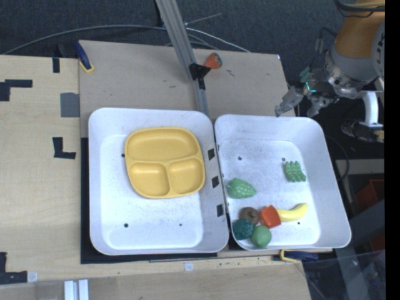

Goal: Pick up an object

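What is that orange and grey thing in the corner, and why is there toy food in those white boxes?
That is a robot arm, photographed by one camera fixed above the bench, looking down. Its gripper, a two-fingered hand, hangs just past the far edge of the right bin, holding nothing. That bin has toy food: a green bunch by itself, a leafy green piece, and a pile near the front with a yellow banana, an orange block, a brown ring and two green pieces. The left bin holds a yellow tray with three compartments. The robot's job is picking something up.
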Controlling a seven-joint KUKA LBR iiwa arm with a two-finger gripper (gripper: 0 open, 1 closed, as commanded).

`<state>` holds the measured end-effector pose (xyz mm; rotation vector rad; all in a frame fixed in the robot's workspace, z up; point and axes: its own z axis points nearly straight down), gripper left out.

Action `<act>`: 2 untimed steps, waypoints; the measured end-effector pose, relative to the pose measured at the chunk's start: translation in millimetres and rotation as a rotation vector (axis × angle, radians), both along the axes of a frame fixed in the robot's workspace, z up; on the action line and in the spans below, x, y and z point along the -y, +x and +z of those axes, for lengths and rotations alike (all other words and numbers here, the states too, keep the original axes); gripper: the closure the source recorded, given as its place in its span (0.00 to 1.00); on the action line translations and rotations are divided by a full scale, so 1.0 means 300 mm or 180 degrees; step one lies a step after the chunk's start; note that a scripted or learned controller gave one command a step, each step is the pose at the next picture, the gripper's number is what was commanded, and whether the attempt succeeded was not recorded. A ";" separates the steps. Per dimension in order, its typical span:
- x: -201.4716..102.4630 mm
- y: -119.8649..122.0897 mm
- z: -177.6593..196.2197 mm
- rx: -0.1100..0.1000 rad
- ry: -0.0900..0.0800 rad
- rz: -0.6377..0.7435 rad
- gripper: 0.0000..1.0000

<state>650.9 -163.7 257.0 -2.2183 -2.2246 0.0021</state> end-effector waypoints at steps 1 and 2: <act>0.001 0.000 0.000 -0.0002 -0.0001 -0.0001 0.00; 0.006 -0.009 -0.146 -0.0013 0.0000 -0.0003 0.00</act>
